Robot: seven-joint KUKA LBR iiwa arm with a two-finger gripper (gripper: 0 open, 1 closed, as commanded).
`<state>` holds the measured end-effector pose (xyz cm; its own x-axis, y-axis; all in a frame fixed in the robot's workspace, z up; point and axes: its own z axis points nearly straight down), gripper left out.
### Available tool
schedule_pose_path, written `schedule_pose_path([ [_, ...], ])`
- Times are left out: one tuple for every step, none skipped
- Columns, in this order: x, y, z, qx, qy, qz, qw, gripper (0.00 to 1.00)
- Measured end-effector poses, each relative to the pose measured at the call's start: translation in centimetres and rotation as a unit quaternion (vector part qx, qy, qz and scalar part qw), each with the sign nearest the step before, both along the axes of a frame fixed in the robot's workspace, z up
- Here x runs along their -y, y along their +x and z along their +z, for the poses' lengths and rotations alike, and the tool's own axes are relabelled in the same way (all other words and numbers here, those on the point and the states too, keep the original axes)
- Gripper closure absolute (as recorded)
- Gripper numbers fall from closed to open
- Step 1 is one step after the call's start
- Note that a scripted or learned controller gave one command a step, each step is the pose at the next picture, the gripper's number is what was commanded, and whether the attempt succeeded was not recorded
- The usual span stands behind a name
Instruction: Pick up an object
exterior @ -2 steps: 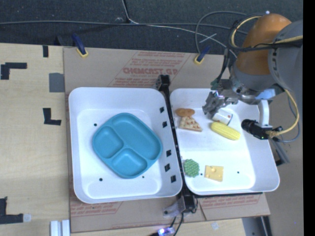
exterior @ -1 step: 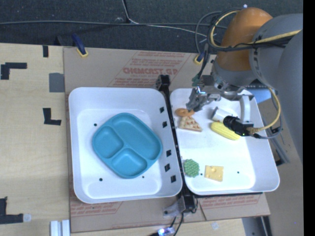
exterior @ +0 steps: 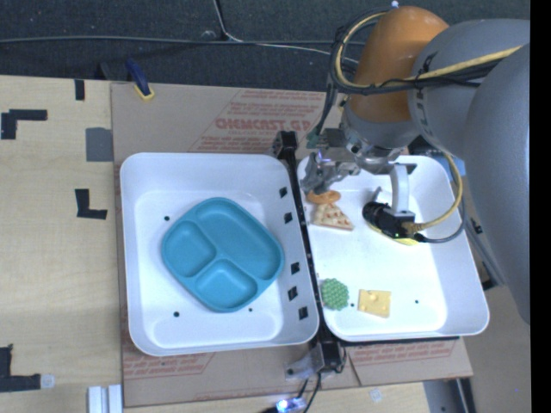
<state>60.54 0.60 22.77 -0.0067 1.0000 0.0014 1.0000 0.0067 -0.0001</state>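
Gripper (exterior: 320,175) hovers low at the far left corner of the right white bin (exterior: 448,317), just above a tan pizza-slice toy (exterior: 331,217). Nearby lie a green broccoli floret (exterior: 334,294) and yellow cheese wedge (exterior: 374,303); a blue divided plastic tray (exterior: 221,253) occupies the left white bin (exterior: 146,317).

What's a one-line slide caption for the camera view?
Gripper poised over toy food in the right bin; blue divided plate sits in the left bin.

Bulky grey arm (exterior: 491,84), glossy orange wrist band (exterior: 392,50), yellow and black cables, metallic gripper (exterior: 323,175)
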Motion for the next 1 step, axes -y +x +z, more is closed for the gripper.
schedule_pose_path([
  [-5.38, -1.14, 0.8, 0.0, 0.0003, 0.0, 1.0, 1.0],
])
